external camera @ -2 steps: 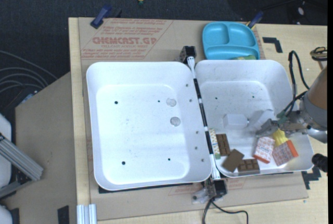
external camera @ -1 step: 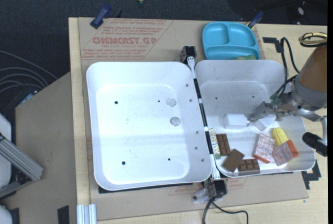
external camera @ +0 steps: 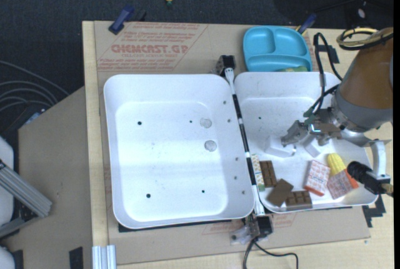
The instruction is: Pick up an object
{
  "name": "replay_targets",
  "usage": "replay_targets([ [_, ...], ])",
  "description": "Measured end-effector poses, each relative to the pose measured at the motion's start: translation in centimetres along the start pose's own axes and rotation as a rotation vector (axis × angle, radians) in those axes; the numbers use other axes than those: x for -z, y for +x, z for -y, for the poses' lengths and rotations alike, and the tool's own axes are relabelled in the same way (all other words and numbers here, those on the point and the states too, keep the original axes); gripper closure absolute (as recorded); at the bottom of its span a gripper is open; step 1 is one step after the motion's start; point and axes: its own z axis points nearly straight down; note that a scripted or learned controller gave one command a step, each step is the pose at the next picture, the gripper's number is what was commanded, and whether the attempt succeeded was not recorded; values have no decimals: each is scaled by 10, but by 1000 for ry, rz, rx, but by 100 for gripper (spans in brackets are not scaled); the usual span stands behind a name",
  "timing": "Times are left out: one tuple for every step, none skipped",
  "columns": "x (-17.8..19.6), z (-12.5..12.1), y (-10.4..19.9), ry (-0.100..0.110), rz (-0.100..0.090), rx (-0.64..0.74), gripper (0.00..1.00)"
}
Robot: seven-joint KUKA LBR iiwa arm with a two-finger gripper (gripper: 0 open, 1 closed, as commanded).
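Observation:
My gripper (external camera: 299, 136) hangs low over the middle of the right bin (external camera: 275, 96), reaching in from the right. Just to its lower left a small white block (external camera: 279, 150) lies on the bin floor, close to the gripper tip; I cannot tell if they touch. Along the bin's front lie three brown chocolate bars (external camera: 267, 172) (external camera: 280, 191) (external camera: 299, 200), a red-and-white packet (external camera: 317, 177), a second checked packet (external camera: 339, 184) and a yellow corn cob (external camera: 335, 162).
The left bin (external camera: 125, 136) holds two small pale discs (external camera: 206, 123) (external camera: 210, 146). A blue divided tray (external camera: 277, 49) stands behind the right bin. The bins share a dark seam (external camera: 240, 130). The bench's brown board (external camera: 150, 45) lies behind the bins.

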Motion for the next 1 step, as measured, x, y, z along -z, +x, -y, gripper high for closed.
replay_targets([
  [13, 37, 88, 3, 0, -1, 0],
])
